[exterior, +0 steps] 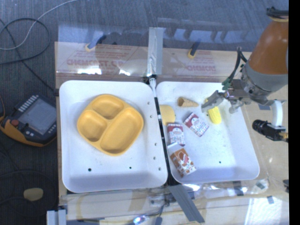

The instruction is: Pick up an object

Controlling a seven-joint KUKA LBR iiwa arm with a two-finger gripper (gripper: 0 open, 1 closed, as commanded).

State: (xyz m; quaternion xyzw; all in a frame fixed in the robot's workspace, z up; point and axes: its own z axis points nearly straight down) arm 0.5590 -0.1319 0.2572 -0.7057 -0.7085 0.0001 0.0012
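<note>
The pincer point(220, 101) hung splayed open over the right bin point(243, 165), gripping nothing, a small yellow block point(214, 115) just beneath its fingers. Three glossy red-and-white cartons point(176, 134) lay nearby. A moulded yellow compartment plate point(110, 123) sat in the left bin point(70, 172).
</note>
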